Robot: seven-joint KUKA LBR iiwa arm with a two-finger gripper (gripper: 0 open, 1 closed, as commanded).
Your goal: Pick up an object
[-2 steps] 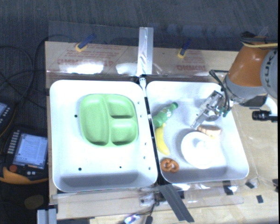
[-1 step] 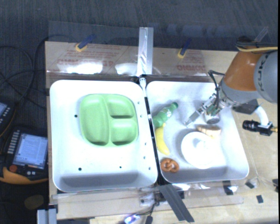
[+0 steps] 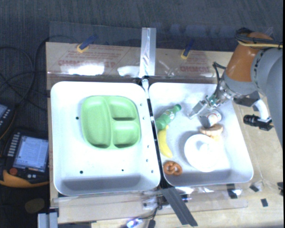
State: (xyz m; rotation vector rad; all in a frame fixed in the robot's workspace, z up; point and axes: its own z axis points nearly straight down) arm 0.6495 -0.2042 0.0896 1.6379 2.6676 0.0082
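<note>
1. We see the gripper [image 3: 205, 106] low in the right bin [image 3: 237, 172] — whether it grips anything, we cannot tell.
2. The green bottle [image 3: 167, 117] lies just left of it — the doughnut [image 3: 212, 129] just below.

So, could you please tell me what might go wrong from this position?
The tool hangs low over crowded items: a small round object, a doughnut and a white plate sit close together, so a grasp could nudge neighbours or catch two. The green bottle and banana lie against the bin wall, which may block access.
</note>
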